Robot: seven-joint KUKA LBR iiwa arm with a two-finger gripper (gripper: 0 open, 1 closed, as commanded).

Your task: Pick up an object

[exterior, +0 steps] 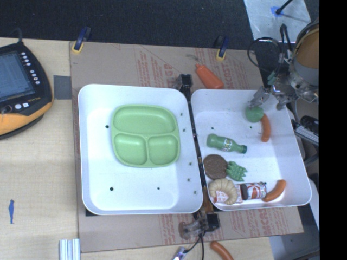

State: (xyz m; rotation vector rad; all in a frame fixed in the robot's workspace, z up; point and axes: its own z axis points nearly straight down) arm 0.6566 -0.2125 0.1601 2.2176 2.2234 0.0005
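Writing on the brown board (162, 64) under the 2 bins is red but too faint to read; the label on the small dark jar (252, 191) is blurred too. Clamps pin the board to a pale wood bench (38, 167), with dark floor beyond. Left bin (97, 194) holds a green tray (145, 135). Gripper (269, 98) hangs over the right bin (282, 156), fingers spread apart, just above a green ball (253, 114) beside a sausage (265, 129). Arm cut off at right.
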